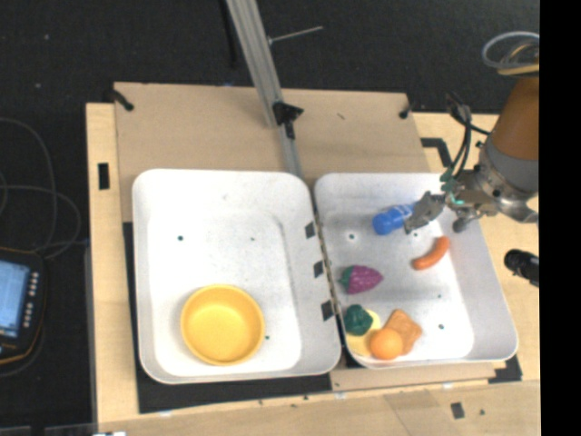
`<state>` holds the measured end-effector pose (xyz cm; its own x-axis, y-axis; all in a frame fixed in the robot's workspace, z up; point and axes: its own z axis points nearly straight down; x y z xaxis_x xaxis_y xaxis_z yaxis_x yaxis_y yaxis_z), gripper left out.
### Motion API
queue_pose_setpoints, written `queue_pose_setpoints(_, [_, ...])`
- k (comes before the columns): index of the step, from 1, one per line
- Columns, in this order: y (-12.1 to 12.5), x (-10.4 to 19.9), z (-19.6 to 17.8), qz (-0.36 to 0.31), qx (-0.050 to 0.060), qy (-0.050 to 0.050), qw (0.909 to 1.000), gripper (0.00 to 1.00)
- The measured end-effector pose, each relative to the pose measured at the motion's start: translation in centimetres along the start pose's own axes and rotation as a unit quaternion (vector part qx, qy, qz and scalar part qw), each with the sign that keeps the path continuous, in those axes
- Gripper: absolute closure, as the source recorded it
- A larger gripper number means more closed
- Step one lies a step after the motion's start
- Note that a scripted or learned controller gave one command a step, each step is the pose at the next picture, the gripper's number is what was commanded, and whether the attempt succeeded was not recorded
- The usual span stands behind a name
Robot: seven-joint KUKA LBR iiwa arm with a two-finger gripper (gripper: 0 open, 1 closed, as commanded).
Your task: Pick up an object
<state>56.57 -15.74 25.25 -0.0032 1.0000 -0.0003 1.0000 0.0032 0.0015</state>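
The right bin holds several small toys. A blue cylinder lies near its far side, and an orange sausage lies to the right of the middle. A purple-pink berry sits near the bin's left wall. At the front lie a green piece, an orange ball and an orange-brown slab. My gripper hangs open over the far right part of this bin, just right of the blue cylinder and above the sausage, with nothing between its fingers.
The left bin holds a yellow bowl at its front. A grey metal pole slants up from between the bins at the back. A tablet and cables lie off the bench at the left.
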Motion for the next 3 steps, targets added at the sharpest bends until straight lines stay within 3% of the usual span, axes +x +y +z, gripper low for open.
queue_pose_setpoints(1, [0.0, 0.0, 0.0, 0.000, 0.000, 0.000, 1.0000, 0.00])
queue_pose_setpoints(3, [-0.9, -1.2, 11.7, 0.002, 0.003, 0.000, 1.0000, 0.00])
